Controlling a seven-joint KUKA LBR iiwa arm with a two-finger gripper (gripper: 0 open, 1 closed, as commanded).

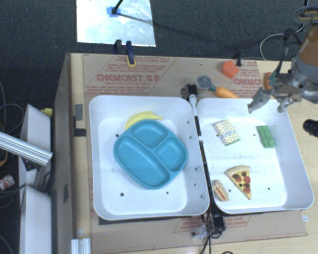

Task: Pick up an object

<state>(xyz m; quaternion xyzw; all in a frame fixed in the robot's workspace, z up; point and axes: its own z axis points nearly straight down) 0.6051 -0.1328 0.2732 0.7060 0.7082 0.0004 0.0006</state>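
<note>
We see blue plate far left of pincer | patterned packet down-left of it | pizza slice well below | green piece just below | pincer spread open, gripping nothing.

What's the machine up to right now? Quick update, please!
Tool open, holding nothing, above right white bin's far edge. Green ridged toy nearest it, untouched. Nothing blocking.
</note>
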